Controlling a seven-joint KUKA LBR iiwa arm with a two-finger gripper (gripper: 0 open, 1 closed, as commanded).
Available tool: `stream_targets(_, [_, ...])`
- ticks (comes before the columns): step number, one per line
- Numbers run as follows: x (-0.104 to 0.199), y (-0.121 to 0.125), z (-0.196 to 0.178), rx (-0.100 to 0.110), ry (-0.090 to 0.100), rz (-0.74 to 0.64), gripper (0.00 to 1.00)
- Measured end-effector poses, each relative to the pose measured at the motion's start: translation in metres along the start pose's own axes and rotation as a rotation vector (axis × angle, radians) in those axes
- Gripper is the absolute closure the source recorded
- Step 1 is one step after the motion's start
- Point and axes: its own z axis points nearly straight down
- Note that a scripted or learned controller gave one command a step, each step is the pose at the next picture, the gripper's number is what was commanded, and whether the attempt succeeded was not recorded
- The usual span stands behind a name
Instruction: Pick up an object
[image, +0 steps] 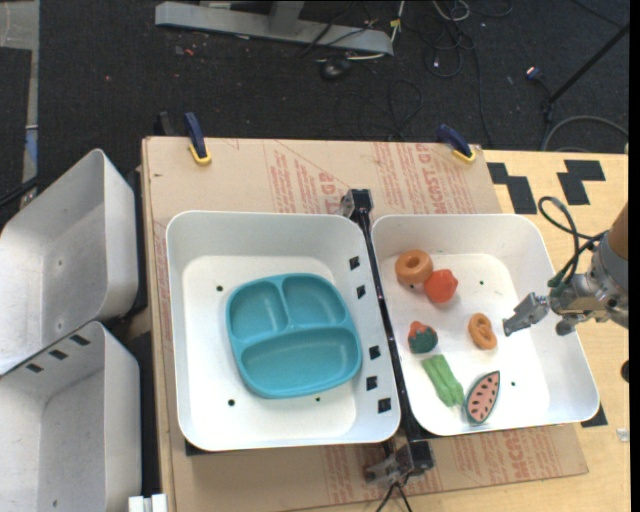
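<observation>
**Still nothing in the pincer, and a crowded bin to choose from**

Plainly, we see the pincer (525, 315) at the right edge of the right bin (530, 240), just right of the small orange ring (482, 331) and apart from it. Nothing sits between its fingers; whether they are open or closed we cannot tell, since the view shows them only as a small grey shape.

The risks, as we judge them, come from crowding and shape. The ring lies flat and low, so a descent slightly off centre could push it aside instead of gripping it. The watermelon slice (483, 396) leans near the bin's front wall, where the fingers may strike the wall first. The green piece (441, 380) lies just beside the slice, and the small green-and-red piece (422, 337) is just above it, so a grasp there could catch two things or nudge one away. The orange doughnut (413, 267) and the red piece (442, 286) touch each other, which invites the same trouble.

Counting, we find six objects in the right bin: one doughnut, one red piece, one small ring, one green-and-red piece, one green piece, one watermelon slice. The left bin (200, 250) holds one blue divided tray (293, 334). Two bins stand on the tabletop (270, 170), with two clamps (197, 140) at its far edge.
</observation>
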Motion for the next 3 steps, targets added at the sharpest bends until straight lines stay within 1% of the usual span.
stream_targets(1, [-0.003, 0.003, 0.063, 0.0, 0.0, 0.001, 0.0])
stream_targets(2, [-0.003, 0.003, 0.116, -0.001, 0.0, 0.001, 0.0])
stream_targets(3, [-0.003, 0.004, 0.103, -0.006, -0.002, 0.001, 1.0])
